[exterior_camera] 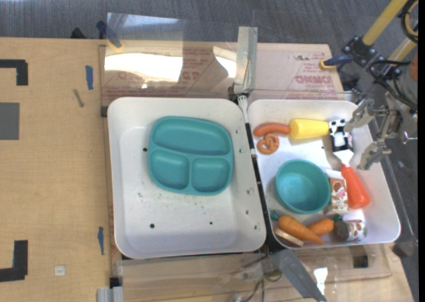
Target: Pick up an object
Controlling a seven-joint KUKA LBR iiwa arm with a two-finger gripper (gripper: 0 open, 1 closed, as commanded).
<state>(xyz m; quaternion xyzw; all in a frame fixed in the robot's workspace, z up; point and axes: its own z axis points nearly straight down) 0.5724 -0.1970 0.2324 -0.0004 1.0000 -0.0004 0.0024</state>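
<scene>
Along the right bin's (392, 227) near edge lie carrots (299, 229) and small packets, crowded against the teal bowl (303, 186) at its middle. The divided teal plate (190, 154) sits alone in the left bin (126, 227). Toward the far edge rest a pretzel (268, 143), sausage and yellow corn (309, 129). The gripper (367, 136) hangs over the far right corner with nothing visibly between its fingers, probably lining up on the toys there.
</scene>
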